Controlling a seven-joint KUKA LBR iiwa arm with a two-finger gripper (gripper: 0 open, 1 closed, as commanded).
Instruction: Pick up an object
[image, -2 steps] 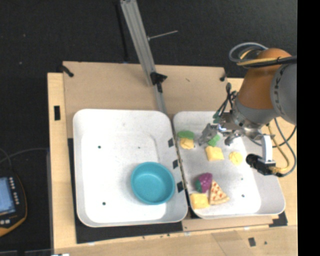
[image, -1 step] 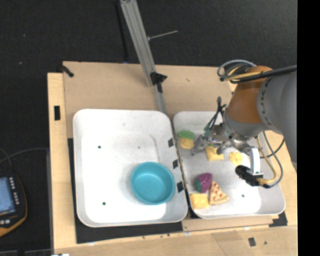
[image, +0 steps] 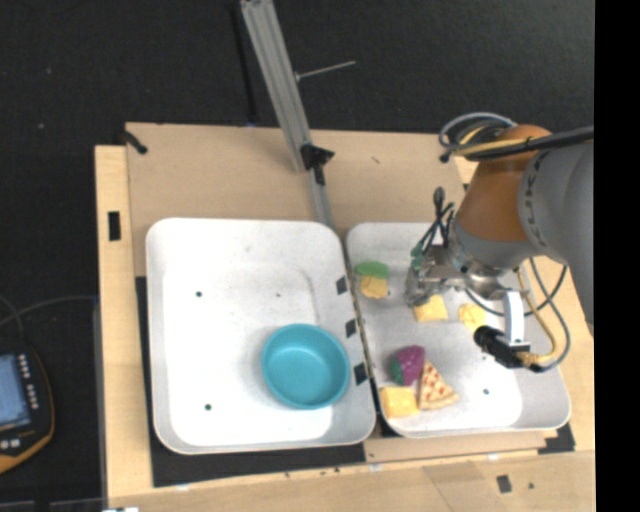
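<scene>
I am seeing a round turquoise plastic bowl (image: 305, 366) sitting in the lower right of the left white bin (image: 200, 260). Right of it, in the right white bin (image: 540, 410), a green-topped yellow toy piece (image: 373, 280) is lying near the upper left corner, and a purple toy (image: 407, 363), a pizza-slice toy (image: 436, 386) and a yellow block (image: 398, 402) are clustering low. The gripper (image: 428, 285) is hovering just above a yellow wedge (image: 431, 311); a small yellow piece (image: 470, 316) is lying just right of that wedge. I cannot tell how the jaws stand. I am reading no writing anywhere.
</scene>
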